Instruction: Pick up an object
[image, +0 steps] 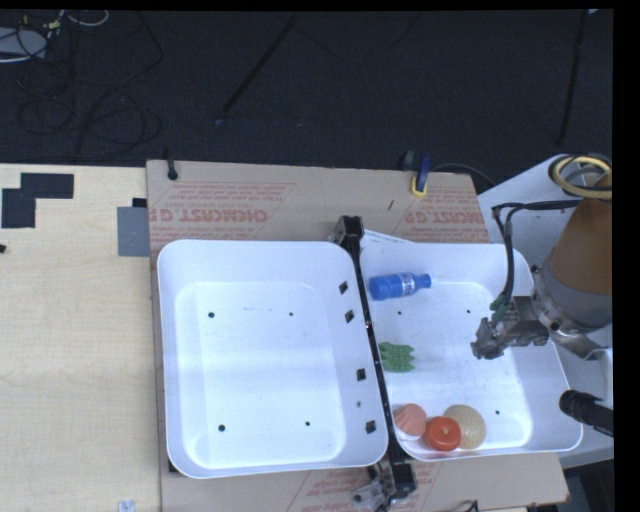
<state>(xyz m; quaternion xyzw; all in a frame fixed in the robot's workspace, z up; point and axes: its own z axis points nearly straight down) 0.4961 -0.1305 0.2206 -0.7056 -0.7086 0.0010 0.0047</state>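
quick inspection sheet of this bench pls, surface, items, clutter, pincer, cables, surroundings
surface: two white bins, left bin and right bin, on cardboard.
job's things: in the right bin, blue bottle at the far side, green item by the divider, red round item between a pink one and a tan one in the near corner.
clutter: nothing seen.
pincer: pincer over the right bin's right side, nothing seen in it.
cables: black cable looping above the wrist.
surroundings: wooden bench, dark floor.

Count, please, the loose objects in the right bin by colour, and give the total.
Blue: 1, the bottle
Green: 1, the small green item
Red: 1, the round red item
Pink: 1, the pinkish item
Beige: 1, the tan round item
Total: 5
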